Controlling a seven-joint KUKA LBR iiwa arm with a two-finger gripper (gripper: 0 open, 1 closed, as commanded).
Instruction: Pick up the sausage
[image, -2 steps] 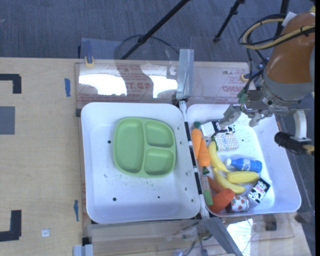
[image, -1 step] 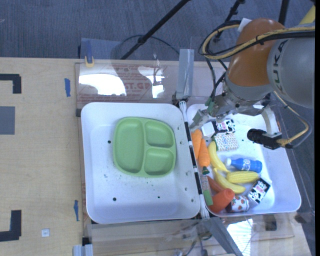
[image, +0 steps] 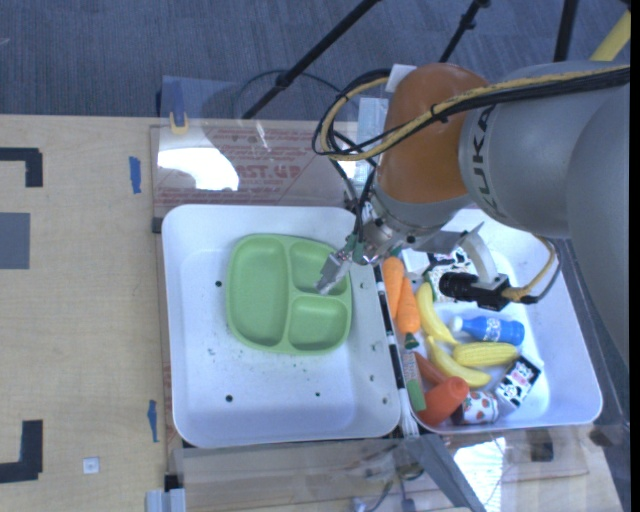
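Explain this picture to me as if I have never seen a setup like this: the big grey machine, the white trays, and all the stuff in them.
This is one camera above a bench, looking down at a slant. The grey and orange machine reaching in from the right is a robot arm. Its grasping tool hangs over a green divided plate in the left white bin; nothing shows between its tips. The right bin holds toy food: a carrot, a banana, corn, a blue bottle and other pieces. I cannot pick out the sausage with certainty.

Grey arm (image: 560, 140), orange band (image: 430, 130), yellow-black cables (image: 400, 120).
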